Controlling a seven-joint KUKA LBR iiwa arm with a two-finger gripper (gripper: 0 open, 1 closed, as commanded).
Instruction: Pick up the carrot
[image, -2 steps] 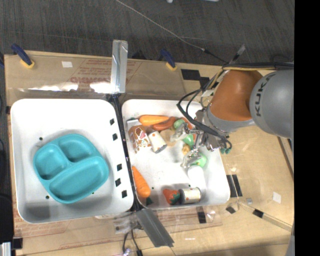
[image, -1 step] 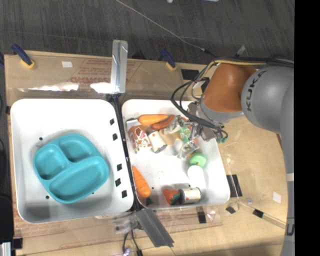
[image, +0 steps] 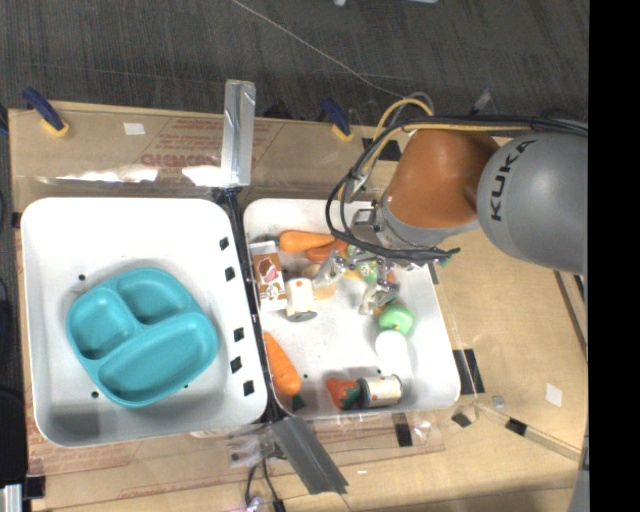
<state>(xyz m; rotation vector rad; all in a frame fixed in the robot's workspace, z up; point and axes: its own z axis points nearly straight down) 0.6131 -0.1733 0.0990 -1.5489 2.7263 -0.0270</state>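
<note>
- Lying in the right bin (image: 440, 372), the carrot (image: 281, 366) is orange, tapered, against the left wall.
- Gripper (image: 365, 281) hangs over the bin's upper middle; jaw state I cannot tell.

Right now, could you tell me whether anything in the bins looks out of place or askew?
One carrot lies propped aslant against the right bin's left wall rather than flat. The small can lies on its side. Nothing looks spilled.
</note>
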